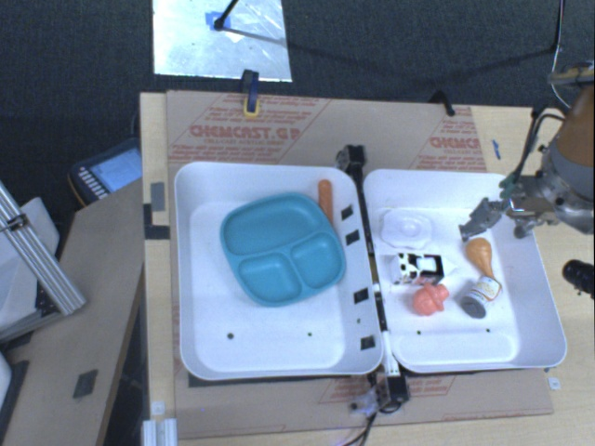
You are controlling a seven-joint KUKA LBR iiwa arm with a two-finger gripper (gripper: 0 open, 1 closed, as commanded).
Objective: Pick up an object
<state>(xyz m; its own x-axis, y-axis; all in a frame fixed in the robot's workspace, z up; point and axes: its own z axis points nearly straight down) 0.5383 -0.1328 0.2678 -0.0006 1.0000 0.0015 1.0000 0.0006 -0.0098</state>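
Note:
The right bin (535, 337) holds several small things: a white round lid (406, 224), a black-and-white block (418, 267), a pink lump (429, 298), a tan pear-shaped piece (479, 251) and a small grey can (481, 293). My gripper (502, 222) hangs over the bin's upper right part, just above the tan piece. It is open, with one finger (479, 219) reaching left, and nothing sits between the fingers.
The left bin (200, 342) carries a blue divided plate (282, 247) and an orange stick (325, 196) at its upper right. A black divider (365, 249) runs between the bins. Cables and a yellow clamp (250, 96) lie beyond the bench.

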